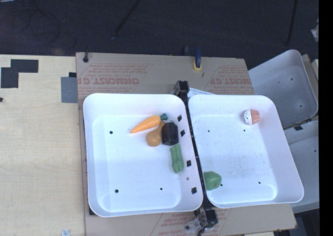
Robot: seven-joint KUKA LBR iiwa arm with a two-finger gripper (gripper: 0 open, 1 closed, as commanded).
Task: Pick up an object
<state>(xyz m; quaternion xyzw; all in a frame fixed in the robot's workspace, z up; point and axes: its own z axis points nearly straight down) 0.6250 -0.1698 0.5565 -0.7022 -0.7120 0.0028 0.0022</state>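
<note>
My gripper's state I cannot tell. The carrot [146,123] lies in the left bin [99,177], just left of the dark block [169,134], long axis slanting up-right.

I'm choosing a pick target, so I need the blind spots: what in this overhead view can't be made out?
- Tan piece: the carrot and dark object crowd it, so its full shape is unclear.
- Dark object: too dark and small to identify.
- Small item in the right bin: too small to identify.
- Green lump: sits against the bin's left wall, so its near edge is unclear.
</note>
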